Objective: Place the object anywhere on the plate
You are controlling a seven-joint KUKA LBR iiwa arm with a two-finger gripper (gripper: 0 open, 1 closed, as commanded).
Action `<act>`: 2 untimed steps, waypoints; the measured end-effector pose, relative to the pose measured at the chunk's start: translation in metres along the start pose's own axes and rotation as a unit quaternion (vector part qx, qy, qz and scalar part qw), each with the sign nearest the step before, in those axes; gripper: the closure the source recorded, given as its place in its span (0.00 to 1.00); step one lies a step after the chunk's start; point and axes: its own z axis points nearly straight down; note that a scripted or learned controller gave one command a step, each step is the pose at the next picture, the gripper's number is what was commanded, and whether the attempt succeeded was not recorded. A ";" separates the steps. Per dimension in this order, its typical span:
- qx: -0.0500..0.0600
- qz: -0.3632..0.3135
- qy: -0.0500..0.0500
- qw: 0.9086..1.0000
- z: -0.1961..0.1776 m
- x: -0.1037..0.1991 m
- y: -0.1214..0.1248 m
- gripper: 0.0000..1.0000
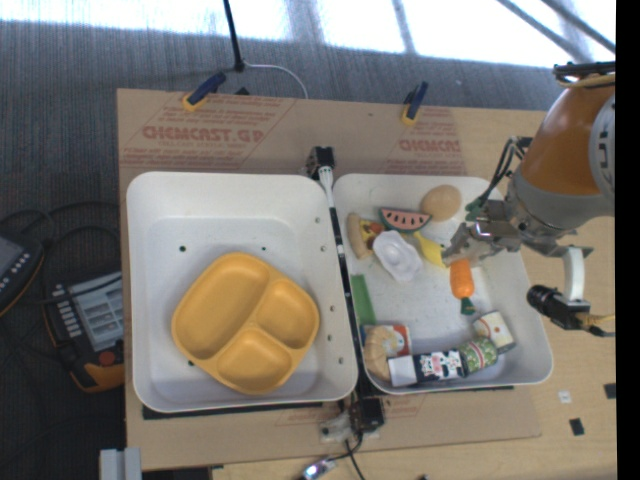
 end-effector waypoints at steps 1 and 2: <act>0.001 0.023 0.000 1.000 -0.017 0.058 -0.028 1.00; 0.001 0.122 0.000 0.992 -0.020 0.116 -0.023 1.00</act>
